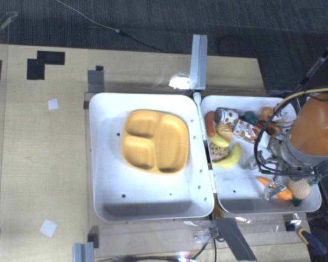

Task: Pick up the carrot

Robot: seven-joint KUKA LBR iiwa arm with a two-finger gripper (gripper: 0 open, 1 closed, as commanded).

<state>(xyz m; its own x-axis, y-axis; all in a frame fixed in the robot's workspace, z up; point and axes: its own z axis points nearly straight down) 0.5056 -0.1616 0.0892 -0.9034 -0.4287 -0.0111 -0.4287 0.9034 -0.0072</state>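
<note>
- The grey arm with the orange band (316, 125) hung over the right-hand shallow white bin (238, 201), its gripper (275, 189) low at that bin's front right corner.
- Whether the fingers were apart, together or clamped on anything could not be told: cables and the wrist covered them.
- The small orange toy carrot (283, 195) lay by the bin's front right corner, just beside the gripper, with a dark green tip at its right end; a second orange sliver (262, 181) showed to its left.
- A pale round object (300, 188) sat touching or nearly touching the carrot, against the right wall.
- The likely risk: a closing grasp could catch the pale neighbour instead, or push the carrot into the corner wall, where the fingers would have little room.
- The yellow toy banana (230, 157) and packaged items crowded the bin's back; the yellow divided plate (154, 141) sat in the left bin.
</note>
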